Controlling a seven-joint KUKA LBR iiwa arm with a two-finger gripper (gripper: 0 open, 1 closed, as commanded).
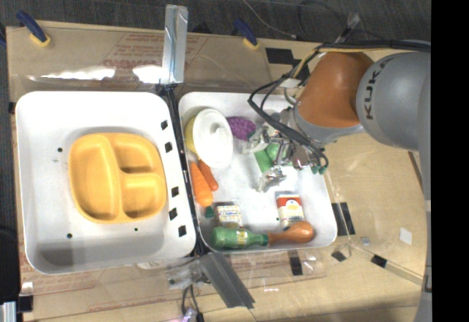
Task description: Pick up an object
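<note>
Gripper [272, 175] hung low in right bin [322, 205], beside green piece [264, 159]; finger state indeterminable; nothing lifted.

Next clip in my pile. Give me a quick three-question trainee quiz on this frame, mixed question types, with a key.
1. True or false: the yellow plastic divided tray lies in the left white bin.
2. Which lies along the near edge of the right white bin? A) the purple toy grapes B) the green plastic bottle C) the white round bowl
3. Fill in: the grey arm's tool is over the ____ bin.

Key: 1 true. 2 B; the bottle lies on its side beside the brown sausage-shaped toy. 3 right; it hovers near a bright green item, and whether it grips anything cannot be told.
</note>
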